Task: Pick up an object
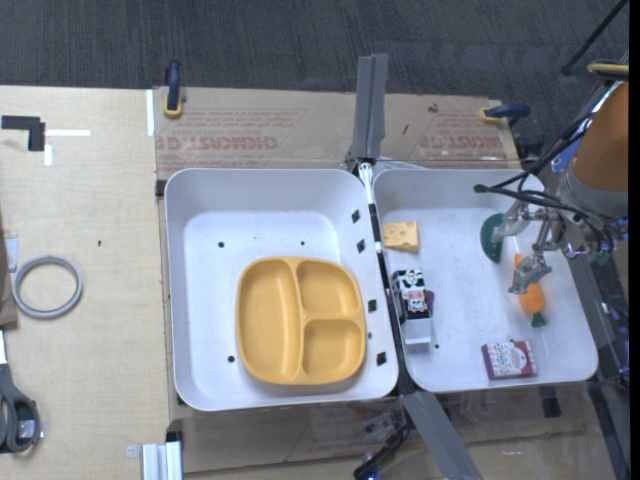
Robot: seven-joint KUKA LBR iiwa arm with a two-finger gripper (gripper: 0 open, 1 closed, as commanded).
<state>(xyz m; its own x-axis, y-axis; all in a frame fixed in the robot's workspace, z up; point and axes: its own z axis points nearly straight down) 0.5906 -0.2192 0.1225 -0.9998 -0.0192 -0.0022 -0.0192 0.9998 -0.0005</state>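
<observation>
My gripper [521,249] hangs over the right side of the right bin [455,363], reaching in from the right. It is open, with nothing between its fingers. An orange carrot toy with a green tip [534,300] lies just below it, close to one fingertip [527,275]. A dark green round object [491,237] sits just left of the other fingertip. Further left in this bin lie a yellow cheese wedge [401,235] and a black-and-white cow-print box [412,296]. A small red box [508,359] rests near the front edge.
The left bin [200,218] holds a yellow divided plate [300,319]. A raised divider [378,268] separates the two bins. Left of the bins, a grey tape ring [43,286] lies on the wooden bench. Clamps and cardboard sit behind the bins.
</observation>
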